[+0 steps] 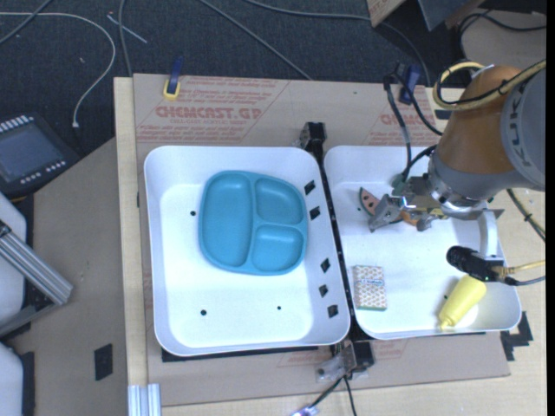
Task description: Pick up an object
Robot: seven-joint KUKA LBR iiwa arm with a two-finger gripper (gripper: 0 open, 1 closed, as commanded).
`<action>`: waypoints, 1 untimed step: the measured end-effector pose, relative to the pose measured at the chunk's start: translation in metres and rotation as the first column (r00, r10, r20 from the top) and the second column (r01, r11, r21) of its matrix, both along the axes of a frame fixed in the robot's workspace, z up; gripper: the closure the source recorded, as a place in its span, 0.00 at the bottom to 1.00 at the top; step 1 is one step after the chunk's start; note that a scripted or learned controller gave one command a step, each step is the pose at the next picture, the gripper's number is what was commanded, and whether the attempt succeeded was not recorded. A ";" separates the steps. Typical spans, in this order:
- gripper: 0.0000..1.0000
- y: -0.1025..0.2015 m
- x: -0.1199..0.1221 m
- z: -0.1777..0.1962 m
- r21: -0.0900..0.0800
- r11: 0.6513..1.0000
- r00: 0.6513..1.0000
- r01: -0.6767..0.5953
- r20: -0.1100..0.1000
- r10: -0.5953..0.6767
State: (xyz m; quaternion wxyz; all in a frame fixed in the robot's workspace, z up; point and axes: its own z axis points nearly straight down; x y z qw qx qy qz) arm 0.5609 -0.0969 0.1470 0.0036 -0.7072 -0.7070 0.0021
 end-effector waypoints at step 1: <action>0.00 0.005 0.005 -0.045 0.000 1.000 1.000 -0.001 0.002 0.001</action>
